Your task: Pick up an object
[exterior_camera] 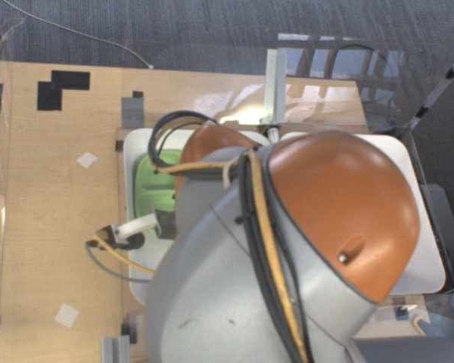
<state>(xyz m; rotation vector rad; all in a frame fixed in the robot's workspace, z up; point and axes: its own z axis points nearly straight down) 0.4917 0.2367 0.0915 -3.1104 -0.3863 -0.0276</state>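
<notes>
Over the left bin (pixel 136 144), the arm (pixel 287 263) hides its own gripper, so its grip cannot be told. A green object (pixel 153 181) lies there; descend squarely onto it, clear of the wall.

The arm (pixel 287 263) hides most of both bins (pixel 424 225).

The grey-and-orange arm (pixel 287 255) looms over both white bins (pixel 431 225) — a green object (pixel 153 184) shows in the left one.
</notes>
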